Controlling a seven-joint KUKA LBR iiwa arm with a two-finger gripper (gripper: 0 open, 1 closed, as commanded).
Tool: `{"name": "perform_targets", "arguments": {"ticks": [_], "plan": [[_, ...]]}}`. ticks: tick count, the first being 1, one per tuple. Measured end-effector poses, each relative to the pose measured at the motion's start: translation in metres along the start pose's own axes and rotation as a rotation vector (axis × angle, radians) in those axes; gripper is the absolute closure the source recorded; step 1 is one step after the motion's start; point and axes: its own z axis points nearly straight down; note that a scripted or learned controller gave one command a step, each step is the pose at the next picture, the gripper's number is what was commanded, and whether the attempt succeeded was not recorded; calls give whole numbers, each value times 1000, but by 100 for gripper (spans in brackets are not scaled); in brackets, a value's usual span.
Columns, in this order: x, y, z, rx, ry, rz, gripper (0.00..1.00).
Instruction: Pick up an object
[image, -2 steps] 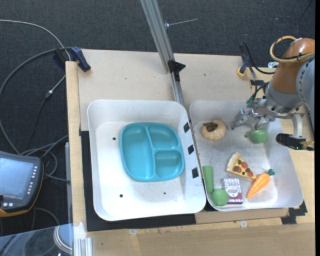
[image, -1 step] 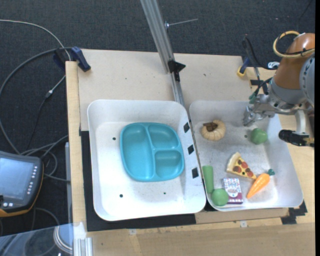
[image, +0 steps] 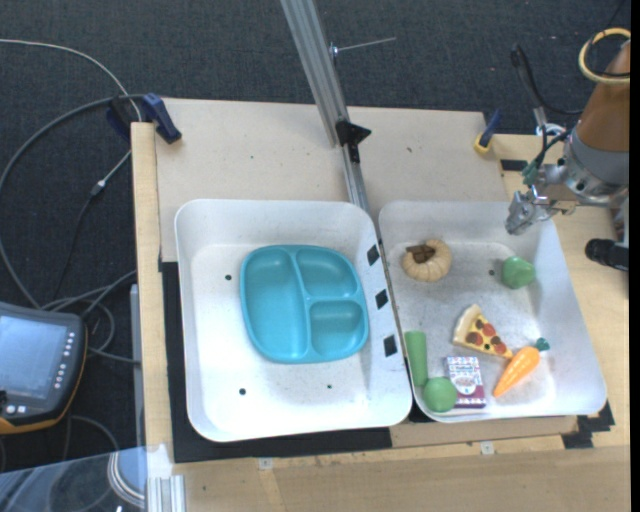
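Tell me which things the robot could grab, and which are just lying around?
For the job, in the right bin:
- tool, hanging at the bin's top edge
- brown pumpkin
- green pepper
- pizza slice
- carrot
- small pink box
- green cucumber
- green ball

Just lying about:
- blue divided plate in the left bin
- handheld screen
- cables

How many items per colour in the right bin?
Green: 3, a round green toy, a green cylinder, a green ball
Orange: 1, an orange toy carrot
Tan: 1, a tan pastry toy
Yellow: 1, a yellow pizza-slice toy
Pink: 1, a small pink-and-white packet
Total: 7
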Motion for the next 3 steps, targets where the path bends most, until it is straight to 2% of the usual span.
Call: {"name": "perform_targets", "arguments": {"ticks": [2,3], "plan": [[4,-4,-101,-1,0,-1,100],[4,-3,-122,1,0,-1,100]]}}
